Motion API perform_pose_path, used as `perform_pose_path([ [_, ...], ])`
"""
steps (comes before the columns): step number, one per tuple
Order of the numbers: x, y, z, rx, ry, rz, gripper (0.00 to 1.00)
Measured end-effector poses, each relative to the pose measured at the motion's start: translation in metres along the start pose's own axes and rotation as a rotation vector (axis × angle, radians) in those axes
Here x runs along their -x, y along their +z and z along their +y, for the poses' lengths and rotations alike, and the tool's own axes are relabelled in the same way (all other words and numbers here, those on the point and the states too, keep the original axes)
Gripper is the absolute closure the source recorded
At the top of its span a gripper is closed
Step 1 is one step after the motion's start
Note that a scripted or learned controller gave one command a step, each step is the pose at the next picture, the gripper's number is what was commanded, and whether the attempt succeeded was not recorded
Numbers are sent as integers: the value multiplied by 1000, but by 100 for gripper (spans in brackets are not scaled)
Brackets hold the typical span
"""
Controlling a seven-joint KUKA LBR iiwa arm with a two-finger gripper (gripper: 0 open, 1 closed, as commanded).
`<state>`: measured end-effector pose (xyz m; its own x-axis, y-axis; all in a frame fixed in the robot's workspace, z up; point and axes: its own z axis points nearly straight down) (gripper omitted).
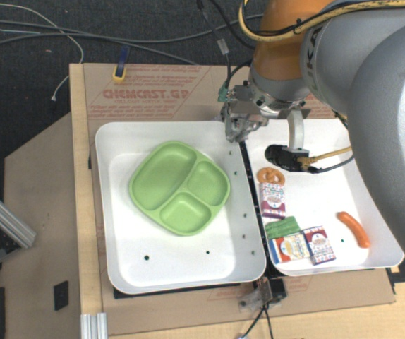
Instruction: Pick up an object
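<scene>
1. Gripper [239,129]: we locate it at the far end of the bins, over the seam where the left bin [118,260] meets the right bin [379,256]. We cannot tell how the jaws stand, and we see nothing held in them.

2. Left bin: it contains one green divided plate [180,188] with three compartments, lying flat near the middle and well apart from the gripper.

3. Right bin: the candidate objects lie in a column along its left wall.
   - A pretzel packet [271,176] sits nearest the gripper.
   - A white and purple packet [274,200] lies just below it, touching or nearly so.
   - A green packet [281,227] follows.
   - A red and yellow packet [292,247] and a blue-edged packet [319,245] lie side by side at the near end.
   - An orange sausage-shaped piece [353,229] lies apart, toward the right wall.

4. Legible writing: we read red lettering resembling "CHEMCAST GP" on the cardboard sheet [146,94] under the bins. The lines beneath it and the print on all packets are too small to read.
</scene>
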<state>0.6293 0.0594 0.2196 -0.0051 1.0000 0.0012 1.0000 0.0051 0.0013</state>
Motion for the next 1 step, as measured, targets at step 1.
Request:
perform_pose_path([
  [1,3,0,0,-1,3,-1,0],
])
